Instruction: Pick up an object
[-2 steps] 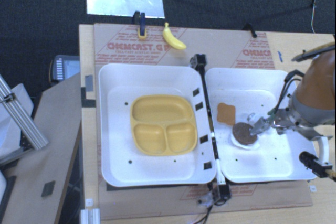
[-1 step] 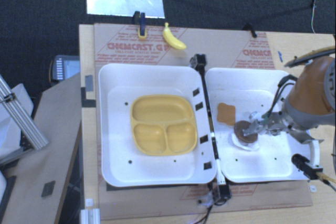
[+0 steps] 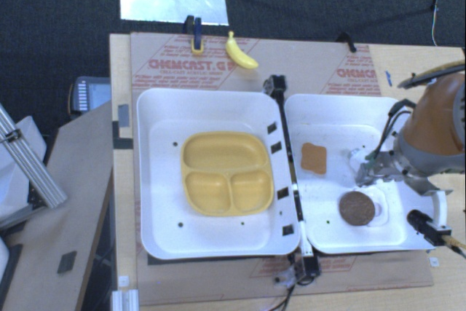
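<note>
In the right bin (image 3: 342,113) lie a tan toast-like slab (image 3: 314,158) near the left side and a dark brown round disc (image 3: 357,208) toward the front. The arm, grey with an orange band, comes in from the right. Its gripper (image 3: 366,172) hangs low over the bin floor, just above and to the right of the disc and well right of the slab. Nothing shows between its fingers.
The left bin (image 3: 156,156) holds a yellow divided tray (image 3: 223,172). A black divider (image 3: 285,171) with clips runs between the bins. A yellow banana (image 3: 240,53) and a yellow clamp (image 3: 196,40) lie on the cardboard behind the bins.
</note>
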`<state>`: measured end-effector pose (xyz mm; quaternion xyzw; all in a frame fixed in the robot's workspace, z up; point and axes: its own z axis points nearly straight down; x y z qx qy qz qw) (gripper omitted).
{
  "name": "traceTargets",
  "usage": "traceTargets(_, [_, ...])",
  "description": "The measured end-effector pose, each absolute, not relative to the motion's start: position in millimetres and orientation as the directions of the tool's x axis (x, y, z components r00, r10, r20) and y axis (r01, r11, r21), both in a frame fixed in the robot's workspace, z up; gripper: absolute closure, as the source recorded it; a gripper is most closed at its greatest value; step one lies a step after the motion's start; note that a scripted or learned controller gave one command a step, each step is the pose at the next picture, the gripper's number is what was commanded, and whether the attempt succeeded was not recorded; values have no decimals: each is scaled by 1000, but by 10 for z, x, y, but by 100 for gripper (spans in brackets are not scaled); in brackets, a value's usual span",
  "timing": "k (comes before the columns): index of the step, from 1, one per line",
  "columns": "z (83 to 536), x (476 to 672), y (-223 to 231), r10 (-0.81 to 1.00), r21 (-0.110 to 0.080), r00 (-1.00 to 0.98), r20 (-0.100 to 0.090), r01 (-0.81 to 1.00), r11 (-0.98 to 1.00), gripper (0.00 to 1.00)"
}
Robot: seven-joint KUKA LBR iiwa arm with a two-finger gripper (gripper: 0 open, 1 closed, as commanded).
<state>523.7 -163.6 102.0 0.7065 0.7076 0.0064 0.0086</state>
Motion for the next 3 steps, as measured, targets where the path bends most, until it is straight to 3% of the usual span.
traceTargets(1, [1453, 5232, -1627, 1000, 5, -4, -2, 1000, 4, 100])
traceTargets(3, [2437, 5279, -1724, 1000, 6, -4, -2, 1000, 4, 100])
